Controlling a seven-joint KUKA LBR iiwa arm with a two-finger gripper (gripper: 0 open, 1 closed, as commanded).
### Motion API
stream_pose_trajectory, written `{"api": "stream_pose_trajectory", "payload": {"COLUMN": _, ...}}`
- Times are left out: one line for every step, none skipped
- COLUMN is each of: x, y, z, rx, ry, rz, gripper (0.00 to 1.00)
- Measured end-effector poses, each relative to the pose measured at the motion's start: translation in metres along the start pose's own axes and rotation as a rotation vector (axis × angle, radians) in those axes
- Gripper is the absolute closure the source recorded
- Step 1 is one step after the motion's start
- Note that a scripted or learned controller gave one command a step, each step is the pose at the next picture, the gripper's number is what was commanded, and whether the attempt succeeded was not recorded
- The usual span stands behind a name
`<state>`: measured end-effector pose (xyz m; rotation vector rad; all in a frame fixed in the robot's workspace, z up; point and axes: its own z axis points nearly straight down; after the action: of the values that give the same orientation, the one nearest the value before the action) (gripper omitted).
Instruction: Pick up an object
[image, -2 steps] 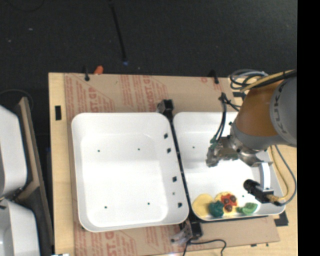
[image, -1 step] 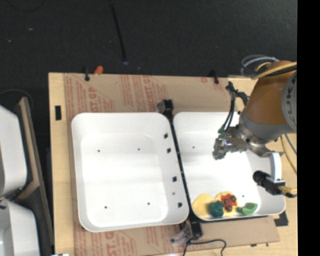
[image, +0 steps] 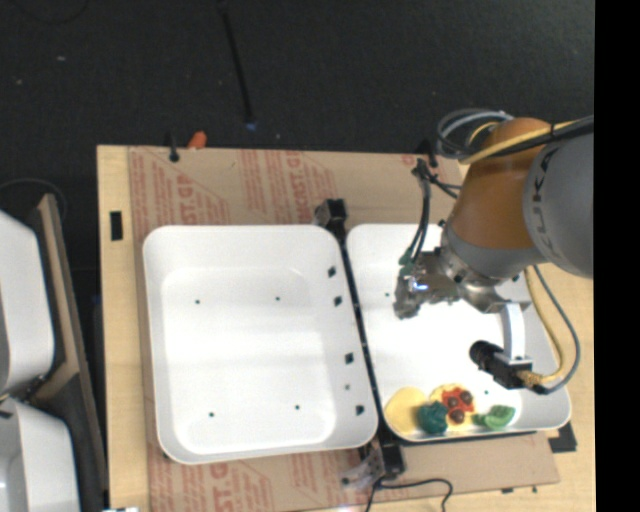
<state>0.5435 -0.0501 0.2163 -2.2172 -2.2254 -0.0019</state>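
The objects to be picked lay bunched in the near corner of the right bin (image: 385, 262): a pale yellow round piece (image: 405, 407), a teal lump (image: 433, 420) touching it, a small red-and-dark item (image: 458, 399) just behind, and a green piece (image: 497, 416) toward the bin's right wall. All of them rested on the bin floor, against the near rim. None was lifted, and none sat between any fingers.

The gripper (image: 409, 297) hung over the far half of that same bin, near the divider, well apart from the cluster. Whether it was released or clenched could not be told from this slanted view; nothing visible was carried beneath it. The arm (image: 500, 215), with its orange band, reached in from the right above the bin.

The left bin (image: 160, 300) stood beside it, its floor bare white.

As a judgement, the pick was not yet accomplished: travel to the cluster, descent, closing and lift all remained.
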Motion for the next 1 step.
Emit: {"api": "stream_pose_trajectory", "payload": {"x": 0.0611, "y": -0.006, "z": -0.003, "rx": 0.0, "ry": 0.0, "rz": 0.0, "gripper": 1.0}}
